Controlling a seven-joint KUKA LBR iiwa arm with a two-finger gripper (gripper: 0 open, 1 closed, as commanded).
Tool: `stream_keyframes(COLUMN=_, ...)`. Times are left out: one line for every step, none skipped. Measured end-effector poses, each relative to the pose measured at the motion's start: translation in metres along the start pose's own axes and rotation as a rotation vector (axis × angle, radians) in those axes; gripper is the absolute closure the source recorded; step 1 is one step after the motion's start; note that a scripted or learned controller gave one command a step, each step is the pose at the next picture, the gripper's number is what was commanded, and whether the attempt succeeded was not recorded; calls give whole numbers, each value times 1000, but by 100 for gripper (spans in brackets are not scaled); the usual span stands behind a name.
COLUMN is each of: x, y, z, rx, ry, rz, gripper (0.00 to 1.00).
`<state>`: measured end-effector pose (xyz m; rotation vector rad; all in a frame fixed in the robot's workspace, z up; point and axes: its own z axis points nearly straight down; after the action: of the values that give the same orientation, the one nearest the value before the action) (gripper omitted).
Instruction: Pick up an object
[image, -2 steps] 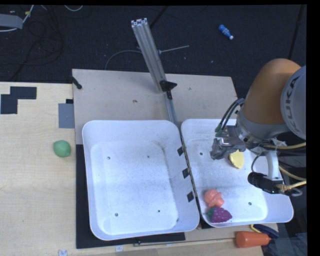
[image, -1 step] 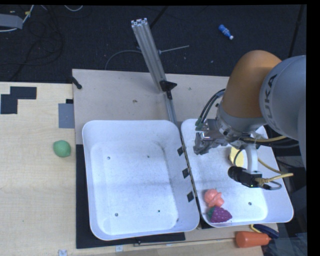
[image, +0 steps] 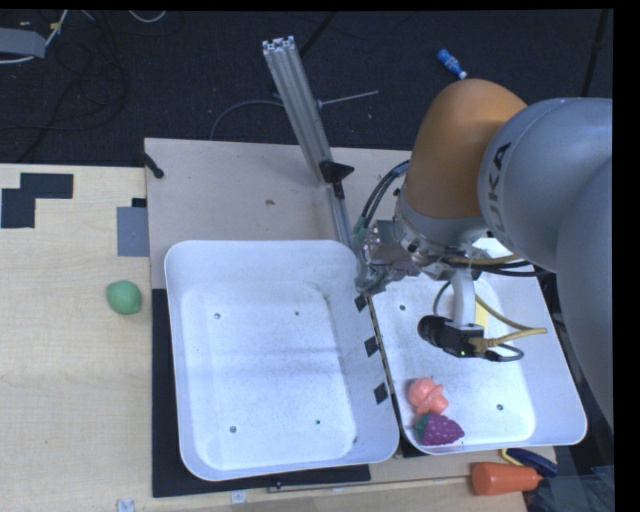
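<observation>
An orange-pink toy (image: 428, 394) lies in the right bin (image: 520, 405) near its front left corner. A purple grape-like toy (image: 440, 430) sits just in front of it, touching the front rim. My gripper (image: 378, 268) hangs under the orange-banded wrist over the back left part of the right bin, close to the wall between the two bins. It is well behind both toys, with nothing seen in it.
The left bin (image: 200, 300) stands beside the right one. A green ball (image: 124, 297) rests on the bench left of the bins. An orange object (image: 505, 478) lies outside the right bin's front edge. A slanted metal rail (image: 305, 110) rises behind the bins.
</observation>
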<state>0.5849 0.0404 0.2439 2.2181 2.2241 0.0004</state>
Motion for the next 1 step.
stream_keyframes(x=45, y=17, z=-4, rx=1, ry=0, rz=1, gripper=100)
